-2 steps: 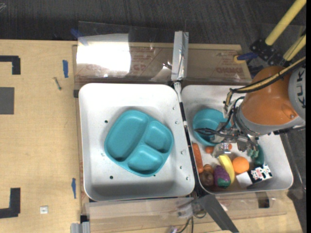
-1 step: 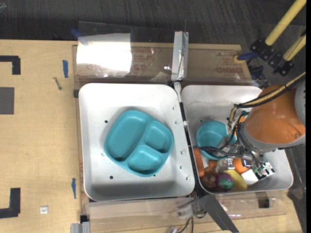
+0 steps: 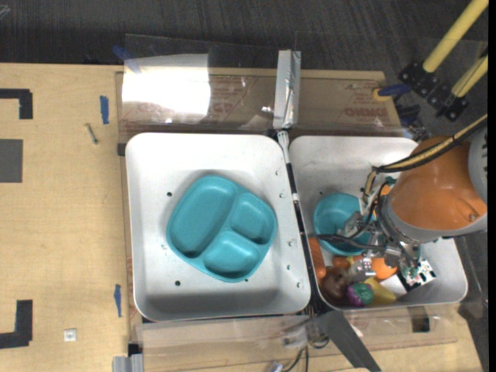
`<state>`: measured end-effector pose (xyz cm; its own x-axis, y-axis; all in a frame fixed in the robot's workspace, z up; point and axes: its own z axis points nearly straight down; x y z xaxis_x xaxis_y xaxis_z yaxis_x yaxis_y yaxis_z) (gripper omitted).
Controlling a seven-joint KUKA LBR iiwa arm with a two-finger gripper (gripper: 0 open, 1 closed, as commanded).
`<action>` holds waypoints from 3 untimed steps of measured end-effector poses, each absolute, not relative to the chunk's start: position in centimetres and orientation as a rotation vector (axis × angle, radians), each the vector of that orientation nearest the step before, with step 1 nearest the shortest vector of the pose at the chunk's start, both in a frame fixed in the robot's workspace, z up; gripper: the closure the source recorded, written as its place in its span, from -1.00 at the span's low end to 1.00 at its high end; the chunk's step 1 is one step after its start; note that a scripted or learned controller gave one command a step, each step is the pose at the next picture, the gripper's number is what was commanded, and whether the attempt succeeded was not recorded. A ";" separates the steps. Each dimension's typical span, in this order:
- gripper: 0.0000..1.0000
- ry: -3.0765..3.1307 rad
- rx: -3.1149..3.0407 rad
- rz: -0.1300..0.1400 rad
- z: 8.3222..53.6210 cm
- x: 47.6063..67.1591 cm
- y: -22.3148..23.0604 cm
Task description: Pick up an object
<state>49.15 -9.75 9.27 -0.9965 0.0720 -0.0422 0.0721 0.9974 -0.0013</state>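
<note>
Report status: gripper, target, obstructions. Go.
Gripper low in right bin, over toy pile. Grasp unconfirmed. Teal bowl close alongside. Teal tray alone in left bin.

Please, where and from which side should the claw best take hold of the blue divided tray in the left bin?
Probably its raised outer rim on the right edge, coming straight down. The blue divided tray lies flat and turned askew in the left bin, with open floor all around, so one finger could go outside the rim and one inside a compartment.
</note>
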 end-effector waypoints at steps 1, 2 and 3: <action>-1.00 3.084 -0.190 -0.010 9.5 49.5 -9.3; -1.00 3.055 -0.623 -0.007 9.1 50.7 -11.8; 1.00 3.043 -0.613 -0.016 10.5 51.1 -11.9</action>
<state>51.11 -11.88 10.47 -0.9214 -0.3870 -0.0348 -0.3867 0.9221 -0.0173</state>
